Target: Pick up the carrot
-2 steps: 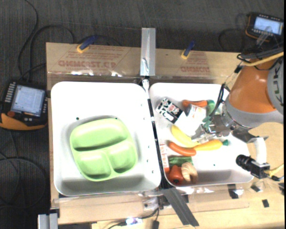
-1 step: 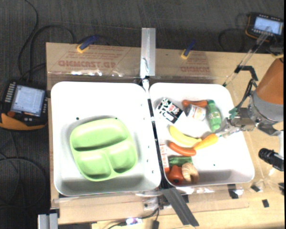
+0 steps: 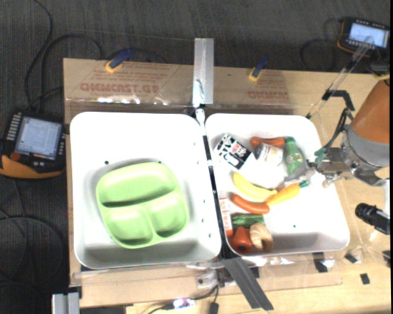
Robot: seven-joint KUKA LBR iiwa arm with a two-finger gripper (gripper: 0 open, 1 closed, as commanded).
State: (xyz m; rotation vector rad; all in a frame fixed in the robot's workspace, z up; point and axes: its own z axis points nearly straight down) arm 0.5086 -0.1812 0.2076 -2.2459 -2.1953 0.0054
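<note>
Carrot (image 3: pixel 285 193) lies in the right bin (image 3: pixel 327 234), toward three o'clock of the toy pile, slanted with its green tip up near the gripper. It touches the banana (image 3: pixel 252 187) at its nine o'clock end, and the sausage (image 3: pixel 249 205) sits just beside it at seven o'clock. A green bottle (image 3: pixel 293 154) stands near it at twelve o'clock. The gripper (image 3: pixel 329 167) hangs over the bin's right rim at two o'clock of the carrot; whether its fingers are open or closed cannot be told, and nothing shows between them. The risk from here, I judge, is crowding: a descent slightly off could catch the banana or nudge the bottle, and the slanted, rounded carrot may slip out sideways.
</note>
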